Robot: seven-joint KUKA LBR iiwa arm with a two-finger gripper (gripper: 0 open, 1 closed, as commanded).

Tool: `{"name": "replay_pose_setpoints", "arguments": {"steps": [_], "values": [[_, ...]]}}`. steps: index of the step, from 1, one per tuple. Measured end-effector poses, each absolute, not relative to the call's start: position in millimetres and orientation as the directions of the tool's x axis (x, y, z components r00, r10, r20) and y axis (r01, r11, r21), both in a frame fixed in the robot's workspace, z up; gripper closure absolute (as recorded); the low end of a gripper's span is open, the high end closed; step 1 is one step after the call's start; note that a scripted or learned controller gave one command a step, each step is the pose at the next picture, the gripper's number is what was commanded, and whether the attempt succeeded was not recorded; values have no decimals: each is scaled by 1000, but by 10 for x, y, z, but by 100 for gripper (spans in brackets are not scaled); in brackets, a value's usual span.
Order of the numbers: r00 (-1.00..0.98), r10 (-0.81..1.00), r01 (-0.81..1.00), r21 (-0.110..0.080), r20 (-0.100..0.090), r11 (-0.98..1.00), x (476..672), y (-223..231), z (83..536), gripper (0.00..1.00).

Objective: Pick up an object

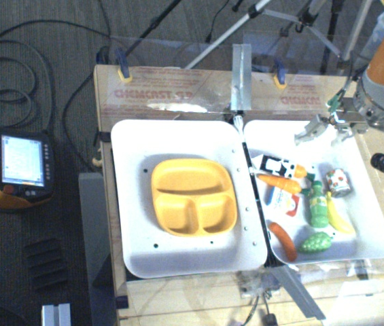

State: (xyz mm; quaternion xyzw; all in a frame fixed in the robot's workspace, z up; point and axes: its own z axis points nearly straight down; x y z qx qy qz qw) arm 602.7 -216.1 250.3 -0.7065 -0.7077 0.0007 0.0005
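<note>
White right bin holds an orange carrot; the gripper hangs above, fingers spread, grasping nothing.

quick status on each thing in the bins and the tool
tool: open, above the right bin's far end, holding nothing
yellow divided tray: flat in the left bin
toy carrot: lying in the right bin
green bottle: lying down
banana: lying beside the bottle
sausage: lying by the near wall

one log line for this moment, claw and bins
claw: open, above right bin far edge, holding nothing | right bin: toys incl. carrot, green bottle, banana | left bin: yellow tray
</note>
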Motion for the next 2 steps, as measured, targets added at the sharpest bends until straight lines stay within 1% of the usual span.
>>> {"name": "replay_pose_setpoints", "arguments": {"steps": [1,2], "values": [[4,1000,1000,-3,-1,-4,5800,-2202,1321,0],[-20,1000,1000,10,-8,20,5661,-2015,908,0]]}}
